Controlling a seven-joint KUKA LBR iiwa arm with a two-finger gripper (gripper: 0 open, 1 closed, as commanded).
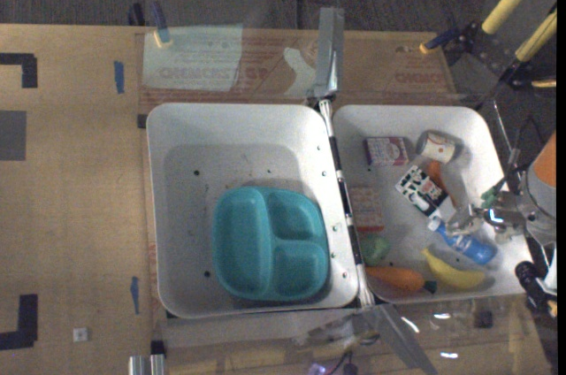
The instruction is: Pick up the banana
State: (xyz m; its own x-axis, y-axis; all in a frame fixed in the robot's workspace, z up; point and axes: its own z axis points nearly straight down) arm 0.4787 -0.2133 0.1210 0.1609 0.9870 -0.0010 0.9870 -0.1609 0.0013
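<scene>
The yellow banana (455, 270) lies curved on the floor of the right bin (478, 127), close to its front right corner. My gripper (469, 221) hangs over the right side of that bin, a little behind the banana and just above a blue bottle (466, 247). The bottle lies between the gripper and the banana. Nothing shows in the gripper's grasp.
An orange carrot (398, 279) and a green item (376, 249) lie left of the banana. A black-and-white carton (420, 187), a pink box (386, 150) and a tipped can (438, 146) sit farther back. A teal divided plate (270, 242) rests in the left bin (177, 187).
</scene>
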